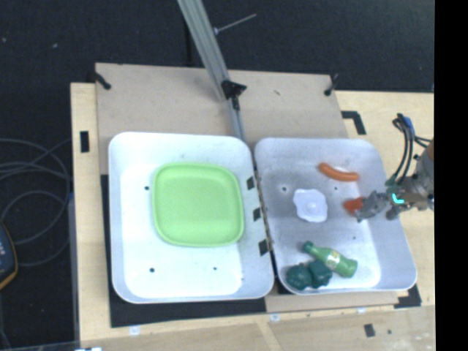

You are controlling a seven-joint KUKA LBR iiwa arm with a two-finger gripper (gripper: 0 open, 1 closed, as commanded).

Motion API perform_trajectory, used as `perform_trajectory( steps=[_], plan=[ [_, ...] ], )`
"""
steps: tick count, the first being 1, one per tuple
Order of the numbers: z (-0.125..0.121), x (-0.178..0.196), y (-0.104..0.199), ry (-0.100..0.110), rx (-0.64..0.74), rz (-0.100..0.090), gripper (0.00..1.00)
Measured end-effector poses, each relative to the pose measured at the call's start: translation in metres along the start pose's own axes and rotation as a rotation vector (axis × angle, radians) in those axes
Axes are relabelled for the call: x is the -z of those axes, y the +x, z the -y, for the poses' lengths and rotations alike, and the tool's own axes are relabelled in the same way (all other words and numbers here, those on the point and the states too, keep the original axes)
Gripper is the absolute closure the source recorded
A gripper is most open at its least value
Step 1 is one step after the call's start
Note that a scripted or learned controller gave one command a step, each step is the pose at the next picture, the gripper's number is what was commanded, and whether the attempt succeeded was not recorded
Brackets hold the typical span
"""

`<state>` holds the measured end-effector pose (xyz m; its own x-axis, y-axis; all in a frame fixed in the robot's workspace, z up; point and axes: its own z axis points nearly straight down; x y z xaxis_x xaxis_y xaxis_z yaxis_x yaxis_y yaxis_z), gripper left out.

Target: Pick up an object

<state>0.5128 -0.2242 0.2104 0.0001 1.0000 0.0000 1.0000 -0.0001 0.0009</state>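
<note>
Roughly by size, everything placed against the right bin:

Bench (292,108): tan board carrying both bins; it shows beyond the right bin's far rim and along its near edge.

Left bin (131,269): touching the right bin along their shared wall, on the side away from the arm.

Right bin (285,159): the landmark; it holds all the loose objects.

Green plate (197,205): flat in the left bin, well apart from the right bin's contents.

Arm and gripper (374,205): reaching in over the right bin's arm-side rim, the tip low above the floor just inside that rim. The view is too blurred and small to tell whether the pincer is spread or pressed together.

Green bottle (331,259): lying on its side near the right bin's near edge.

Dark green lump (308,275): in the right bin's near corner, touching or just beside the bottle.

White piece (310,205): about the middle of the right bin, pale against the floor.

Orange sausage (338,171): lying towards the right bin's far side.

Red piece (352,205): the likely target, just beside the gripper tip, between it and the white piece; I cannot tell whether they touch.

Risk: the red piece is small and low, so a closing pinch may nudge it aside or slip off it. So close to the rim, a low approach may also scrape the floor or wall.
</note>
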Motion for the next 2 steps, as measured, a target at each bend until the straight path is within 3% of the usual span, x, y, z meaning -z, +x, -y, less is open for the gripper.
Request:
perform_trajectory(
  steps=[1,2],
  plan=[
    [0.000,0.000,0.000,0.000,0.000,0.000,0.00],
    [0.006,-0.043,-0.002,0.004,-0.001,-0.001,0.00]
  ],
)
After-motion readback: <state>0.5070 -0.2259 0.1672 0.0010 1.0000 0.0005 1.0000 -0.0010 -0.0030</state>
